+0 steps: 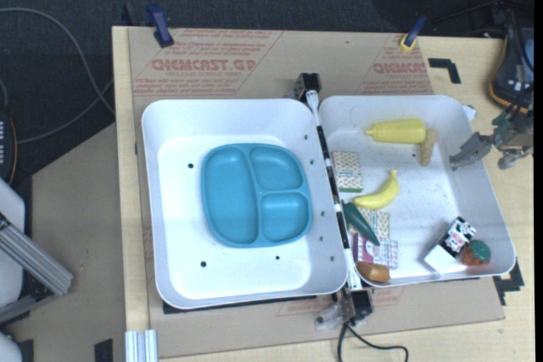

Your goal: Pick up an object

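At the right bin's far rim, we see the grey two-finger gripper [475,150] poised at the wall of the shallow white right bin [496,208]; we cannot tell how its jaws stand, and nothing shows between them.

Just inward of it stands a small tan block [425,148], and beyond that lies a yellow plastic corn cob [396,131]. Farther off rests a curved yellow toy banana [379,192], with a green pepper-like piece [360,222] and flat printed packets [346,170] past it.

We judge the corn cob the likeliest pick: light, stiff, smooth and apt to roll, best pinched across its middle.

Open floor lies between gripper and banana. The white-and-black toy carton [458,236] crowds the corner wall, and the left bin holds a blue divided plate [254,192].
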`<state>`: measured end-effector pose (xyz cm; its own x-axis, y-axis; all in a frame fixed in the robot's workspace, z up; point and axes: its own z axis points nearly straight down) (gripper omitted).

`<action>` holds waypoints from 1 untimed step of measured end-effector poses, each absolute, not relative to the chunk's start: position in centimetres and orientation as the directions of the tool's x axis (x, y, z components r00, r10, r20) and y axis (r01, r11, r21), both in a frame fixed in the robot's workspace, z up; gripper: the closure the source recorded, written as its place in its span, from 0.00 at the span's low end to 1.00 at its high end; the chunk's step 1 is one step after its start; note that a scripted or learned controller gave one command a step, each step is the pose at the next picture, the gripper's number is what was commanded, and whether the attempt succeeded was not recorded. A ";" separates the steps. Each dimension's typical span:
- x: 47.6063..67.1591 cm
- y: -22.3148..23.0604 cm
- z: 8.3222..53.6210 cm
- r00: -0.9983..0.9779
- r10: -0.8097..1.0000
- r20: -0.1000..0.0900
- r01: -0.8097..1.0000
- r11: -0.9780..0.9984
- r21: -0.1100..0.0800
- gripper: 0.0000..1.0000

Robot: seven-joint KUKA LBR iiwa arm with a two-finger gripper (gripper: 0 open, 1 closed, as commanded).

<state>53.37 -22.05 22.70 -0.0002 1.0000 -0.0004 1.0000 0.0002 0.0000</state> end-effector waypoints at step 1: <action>60.8 -13.1 18.2 -0.003 1.000 0.002 1.000 0.003 0.001 0.00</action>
<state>60.79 -13.08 18.21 -0.0034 1.0000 0.0017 1.0000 0.0034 0.0014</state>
